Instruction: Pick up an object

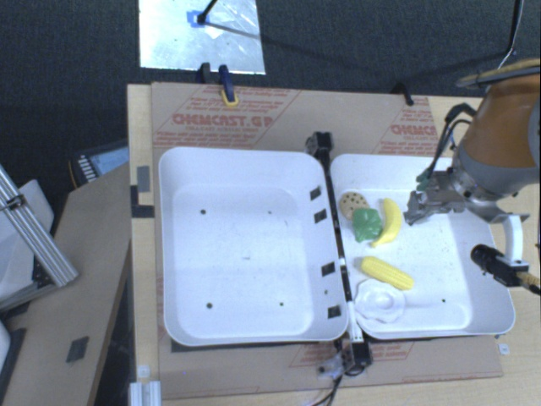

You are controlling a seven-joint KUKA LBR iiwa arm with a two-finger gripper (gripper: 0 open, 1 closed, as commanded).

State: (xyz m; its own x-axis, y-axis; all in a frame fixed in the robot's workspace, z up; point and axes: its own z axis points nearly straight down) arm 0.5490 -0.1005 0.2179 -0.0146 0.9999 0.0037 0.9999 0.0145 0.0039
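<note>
The right bin holds several small items. A round speckled cookie lies by its left wall, with a green lumpy toy just below it. A yellow banana lies next to the green toy. Lower down lie a yellow corn cob and a white fried-egg shape. My gripper hangs over the right bin's upper middle, just right of the banana's top end. Nothing shows in its grasp.
The left bin sits beside the right one, with black clips along the shared wall. The arm's grey and orange body covers the right bin's far right corner. A black part juts over the right rim.
</note>
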